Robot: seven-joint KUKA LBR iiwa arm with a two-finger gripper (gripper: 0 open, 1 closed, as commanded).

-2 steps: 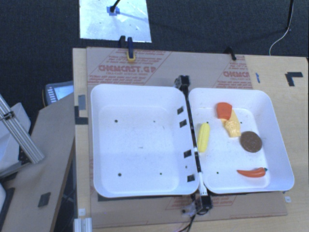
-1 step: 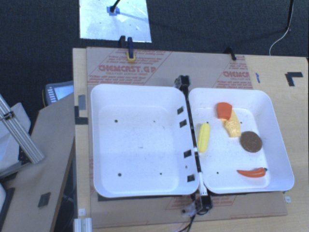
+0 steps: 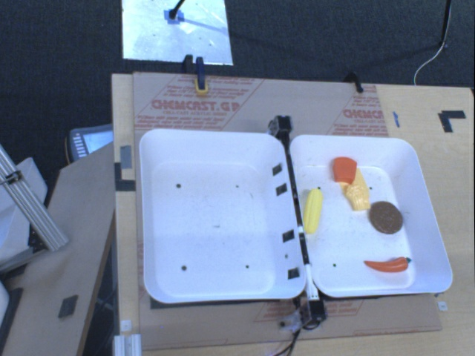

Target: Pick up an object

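White shallow plastic right bin [image 3: 427, 221] holds your toys: yellow corn cob [image 3: 313, 211] by wall, brown round cookie [image 3: 386, 217], red chili pepper [image 3: 387, 265]. Spread apart, easy picking. Claw state: cannot tell.

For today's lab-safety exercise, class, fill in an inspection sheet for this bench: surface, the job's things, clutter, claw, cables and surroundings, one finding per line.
Surface: wooden bench with printed cardboard under two white bins, left bin and right bin, clipped together along the middle.
Job's things: all in the right bin: orange block touching a yellow piece, yellow corn, brown disc, red chili pepper.
Clutter: nothing seen.
Claw: nothing seen.
Cables: white cable at upper right; wires below the bins' seam.
Surroundings: dark floor, metal plate, aluminium rail.
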